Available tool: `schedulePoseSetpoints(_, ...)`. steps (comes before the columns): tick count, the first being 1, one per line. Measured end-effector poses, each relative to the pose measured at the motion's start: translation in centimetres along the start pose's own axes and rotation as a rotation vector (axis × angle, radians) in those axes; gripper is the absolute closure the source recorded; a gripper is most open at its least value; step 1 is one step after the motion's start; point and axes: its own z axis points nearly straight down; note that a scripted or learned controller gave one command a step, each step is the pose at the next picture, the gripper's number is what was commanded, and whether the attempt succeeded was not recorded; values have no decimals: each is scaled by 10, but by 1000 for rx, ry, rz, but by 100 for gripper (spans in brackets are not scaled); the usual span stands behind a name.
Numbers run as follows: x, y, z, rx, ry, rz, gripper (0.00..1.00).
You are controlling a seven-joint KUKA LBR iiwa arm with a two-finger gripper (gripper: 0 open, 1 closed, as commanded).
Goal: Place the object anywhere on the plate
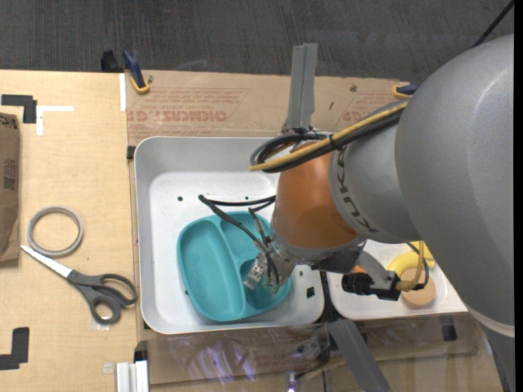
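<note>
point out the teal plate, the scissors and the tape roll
teal plate (211,268): camera view, on its left compartment's floor
scissors (91,287): camera view, near the pivot where the blades meet the handles
tape roll (35,233): camera view, on the ring's left band

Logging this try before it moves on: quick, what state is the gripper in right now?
Gripper: over the right part of the teal plastic divided plate in the left white bin; open or shut cannot be told, and no object shows in it.
</note>
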Motion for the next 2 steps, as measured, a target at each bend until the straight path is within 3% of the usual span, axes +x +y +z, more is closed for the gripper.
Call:
schedulePoseSetpoints(1, -1, -2, 0, 4, 1, 2, 0)
schedulePoseSetpoints(2, 5, 8, -143, -2, 0, -438, 0)
